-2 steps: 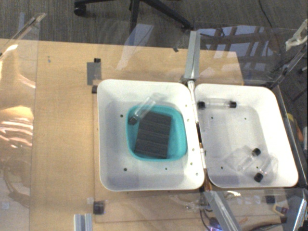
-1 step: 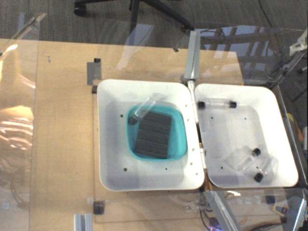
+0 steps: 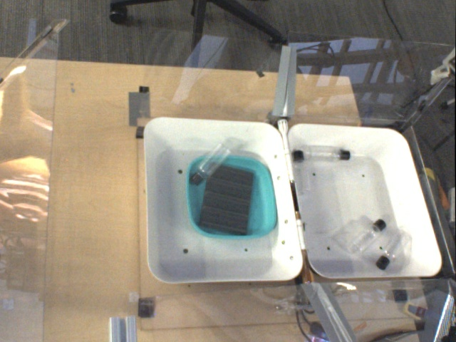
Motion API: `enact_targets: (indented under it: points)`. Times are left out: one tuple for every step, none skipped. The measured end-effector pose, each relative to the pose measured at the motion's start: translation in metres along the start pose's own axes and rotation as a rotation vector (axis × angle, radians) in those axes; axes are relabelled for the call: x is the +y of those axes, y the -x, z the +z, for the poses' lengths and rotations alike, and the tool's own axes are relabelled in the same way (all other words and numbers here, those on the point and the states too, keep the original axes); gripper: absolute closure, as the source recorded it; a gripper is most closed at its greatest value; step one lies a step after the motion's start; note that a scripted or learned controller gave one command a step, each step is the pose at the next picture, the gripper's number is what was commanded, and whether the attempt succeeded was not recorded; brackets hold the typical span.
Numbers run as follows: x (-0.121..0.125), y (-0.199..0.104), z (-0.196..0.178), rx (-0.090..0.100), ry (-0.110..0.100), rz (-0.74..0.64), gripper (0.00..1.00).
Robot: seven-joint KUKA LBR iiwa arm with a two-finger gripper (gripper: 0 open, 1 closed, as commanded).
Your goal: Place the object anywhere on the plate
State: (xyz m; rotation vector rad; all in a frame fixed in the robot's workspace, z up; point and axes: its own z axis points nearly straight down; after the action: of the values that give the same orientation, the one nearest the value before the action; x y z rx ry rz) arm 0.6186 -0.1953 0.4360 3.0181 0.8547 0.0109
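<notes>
A square teal plastic plate [image 3: 267, 216] sits in the left white bin [image 3: 160, 191] on the wooden worktop [image 3: 78, 191]. A dark grey ridged block [image 3: 226, 200] lies flat on the plate. A small clear plastic tube with a dark cap [image 3: 211, 162] rests across the plate's top left rim, partly on it. So the job looks done, or very nearly. The right white bin [image 3: 420, 191] has more clear tubes [image 3: 320, 153], [image 3: 367, 237]. I cannot tell how open the hand is or what it has.
</notes>
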Motion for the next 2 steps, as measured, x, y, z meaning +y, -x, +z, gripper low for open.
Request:
enact_targets:
  points:
    - [-0.001, 0.02, 0.0, 0.0, 0.001, 0.14, 0.0]
    - [0.01, 0.0, 0.0, 0.001, 0.001, 0.263, 0.0]
